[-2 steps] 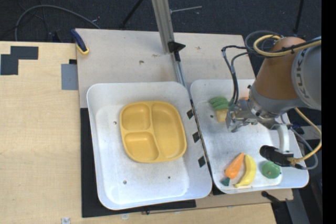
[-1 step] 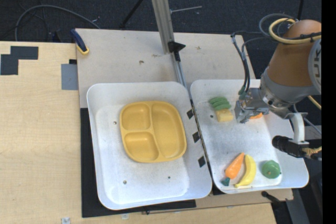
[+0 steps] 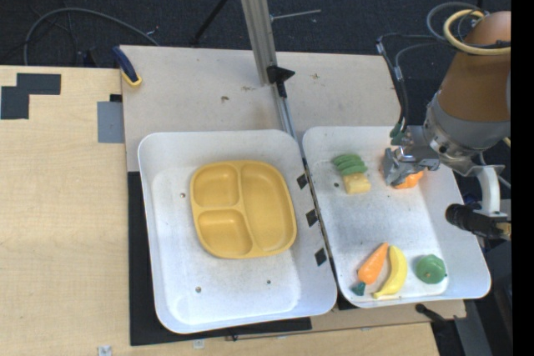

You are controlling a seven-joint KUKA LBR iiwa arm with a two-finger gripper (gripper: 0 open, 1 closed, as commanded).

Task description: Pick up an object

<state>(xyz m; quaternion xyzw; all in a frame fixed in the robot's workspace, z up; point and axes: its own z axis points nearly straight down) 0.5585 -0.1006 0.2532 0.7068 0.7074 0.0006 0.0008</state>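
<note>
Right bin, near edge: carrot and banana lying touching, side by side; green round fruit just beside them, apart. All loose, scattered as pick targets.

Left bin: yellow divided plate lying flat at centre, three compartments, nothing in them; likely a drop point.

Right bin, far half: green ridged item touching a pale yellow block.

Gripper, far right of that bin: lowered onto a small orange object, which shows just beneath and beside the metal tip. Jaw state: cannot tell; the wrist hides it. Grasp judged unconfirmed.

Bench, far: upright aluminium post, placed behind the seam between the bins.
</note>
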